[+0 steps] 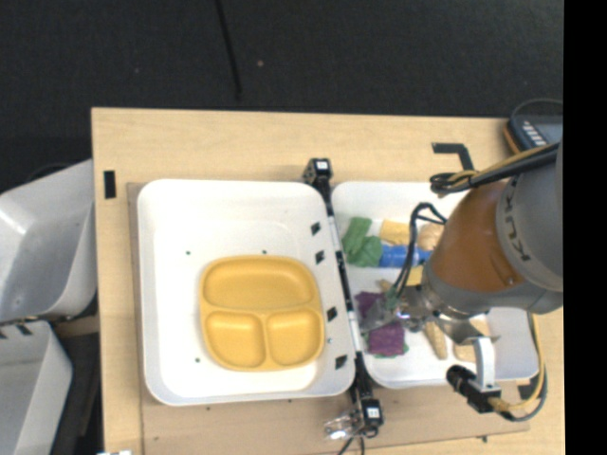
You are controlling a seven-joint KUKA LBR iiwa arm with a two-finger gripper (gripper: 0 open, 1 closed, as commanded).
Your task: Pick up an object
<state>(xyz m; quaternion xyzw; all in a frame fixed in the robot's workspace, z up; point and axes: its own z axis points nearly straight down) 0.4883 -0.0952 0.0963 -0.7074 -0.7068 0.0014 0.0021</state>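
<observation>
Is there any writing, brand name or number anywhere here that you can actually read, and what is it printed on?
"KU": large pale letters on the grey casing of the arm, cut off at the picture's edge, so the word is incomplete.
Dark device at the bench's far right corner: pale marks on it, too blurred to read.
Yellow divided tray, white bins and toys: no writing I can make out.

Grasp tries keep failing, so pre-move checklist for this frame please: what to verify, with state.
1. Arm over the right white bin: ok, wrist sits above its contents.
2. Gripper finger state: cannot tell, hidden under the wrist.
3. Object held: cannot tell.
4. Nearest target, purple crumpled object: ok, visible just beside the gripper.
5. Green block and blue block: ok, lying unobstructed at the bin's far side.
6. Yellow divided plastic tray in the left white bin: ok, away from the arm.
</observation>
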